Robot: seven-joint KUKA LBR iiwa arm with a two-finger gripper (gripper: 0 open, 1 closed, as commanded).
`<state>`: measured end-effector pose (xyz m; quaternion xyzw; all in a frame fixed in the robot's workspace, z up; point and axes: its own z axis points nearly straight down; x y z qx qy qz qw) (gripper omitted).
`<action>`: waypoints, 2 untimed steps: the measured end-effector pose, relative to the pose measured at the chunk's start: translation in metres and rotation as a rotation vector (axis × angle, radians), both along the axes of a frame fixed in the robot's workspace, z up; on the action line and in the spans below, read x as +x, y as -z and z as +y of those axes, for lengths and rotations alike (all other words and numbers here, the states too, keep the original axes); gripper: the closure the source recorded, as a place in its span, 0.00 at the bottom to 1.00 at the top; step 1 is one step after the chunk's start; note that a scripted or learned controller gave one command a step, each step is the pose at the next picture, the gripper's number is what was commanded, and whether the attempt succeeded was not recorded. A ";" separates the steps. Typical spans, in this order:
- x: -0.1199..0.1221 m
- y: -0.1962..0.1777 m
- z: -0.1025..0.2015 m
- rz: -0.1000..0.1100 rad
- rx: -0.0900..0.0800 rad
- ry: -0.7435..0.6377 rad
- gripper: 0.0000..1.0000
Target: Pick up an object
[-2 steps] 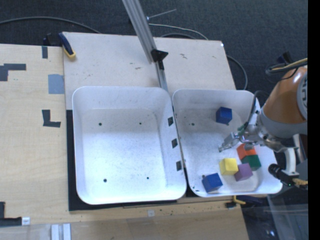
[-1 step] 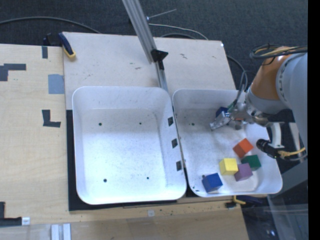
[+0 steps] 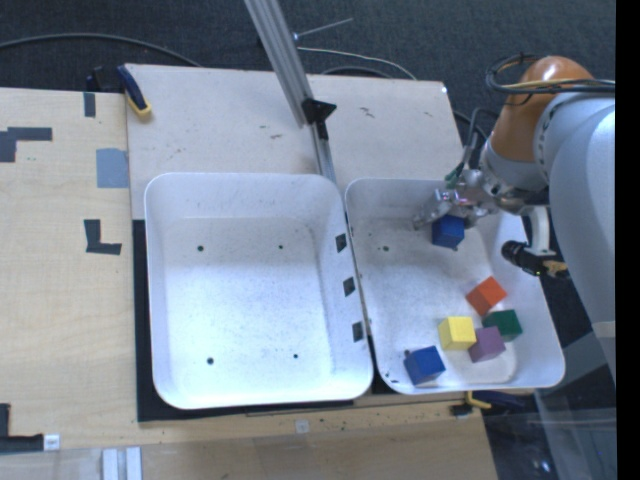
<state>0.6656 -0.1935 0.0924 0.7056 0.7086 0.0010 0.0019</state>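
Gripper (image 3: 452, 208) sits over the far part of the right bin (image 3: 400, 268), near its right wall, with a blue cube (image 3: 448, 233) directly under its tips. I see the cube touching the fingers, and it appears to be pinched between them, though the fingertips themselves are small and partly blurred from where I watch. Whether the cube is lifted off the bin floor I cannot tell.

Behind the gripper I see the arm (image 3: 575, 158), grey with its orange band (image 3: 530, 108), reaching in from the right edge of the bench.

Toward the near right corner of the same bin lies a loose cluster of blocks. An orange block (image 3: 486, 294) is the farthest of them, close to the right wall. Just nearer is a green block (image 3: 504, 323), and beside that a purple block (image 3: 488, 343) touching a yellow block (image 3: 458, 331). A second blue block (image 3: 424, 364) lies at the near edge, a little apart to the left of the yellow one.

I see the left bin (image 3: 250, 288) sharing the middle wall with the right one. A metal rail (image 3: 285, 53) runs diagonally over the far edge of the bench down to where the bins meet.
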 end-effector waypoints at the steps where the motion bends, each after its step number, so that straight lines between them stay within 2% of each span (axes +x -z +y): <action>1: -0.003 -0.009 -0.001 0.006 -0.003 0.000 1.00; 2: 0.011 -0.001 0.033 0.001 -0.002 0.000 1.00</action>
